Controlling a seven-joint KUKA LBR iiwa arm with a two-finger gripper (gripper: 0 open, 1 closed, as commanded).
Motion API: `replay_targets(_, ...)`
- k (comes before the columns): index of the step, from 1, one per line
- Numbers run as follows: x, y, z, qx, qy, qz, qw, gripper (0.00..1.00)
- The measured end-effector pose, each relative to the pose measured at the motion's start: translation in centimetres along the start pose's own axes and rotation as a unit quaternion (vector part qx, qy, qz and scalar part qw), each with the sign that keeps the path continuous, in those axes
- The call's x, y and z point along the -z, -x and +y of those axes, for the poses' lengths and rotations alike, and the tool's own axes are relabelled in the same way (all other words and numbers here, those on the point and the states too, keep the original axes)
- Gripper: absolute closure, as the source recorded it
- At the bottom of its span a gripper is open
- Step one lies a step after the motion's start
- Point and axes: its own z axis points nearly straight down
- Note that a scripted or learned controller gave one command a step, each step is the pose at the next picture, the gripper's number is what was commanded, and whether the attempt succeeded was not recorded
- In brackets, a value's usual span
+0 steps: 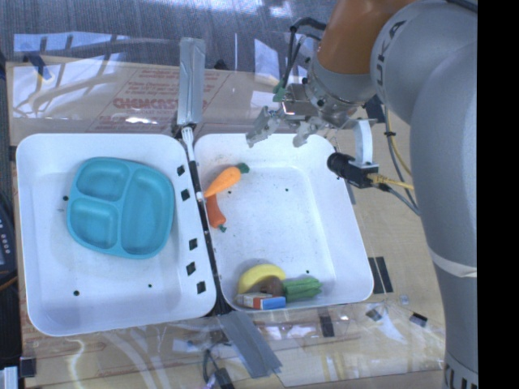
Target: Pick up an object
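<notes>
**Over the right bin's far edge: gripper spread, holding nothing**

Over the far rim of the right bin (345, 217) you see the gripper (280, 132) with its two fingers spread apart and nothing between them. Below it and to its left, two toy carrots lie by the bin's left wall. The upper carrot (224, 180) runs on a slant, its green top toward the far right and its tip toward the near left. The lower carrot (216, 213) lies almost along the wall, far to near, its green end nearest you. At the near edge you find a yellow fruit (259, 275), a brown piece (272, 287), a green vegetable (303, 288) and a small red-and-blue block (263, 301) bunched together. A blue divided plate (122, 207) sits in the left bin (40, 298).
</notes>
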Motion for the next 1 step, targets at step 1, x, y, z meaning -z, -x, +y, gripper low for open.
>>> replay_targets(1,-7.82,-3.57,1.73,0.032,-0.001,0.000,0.9995,0.00)
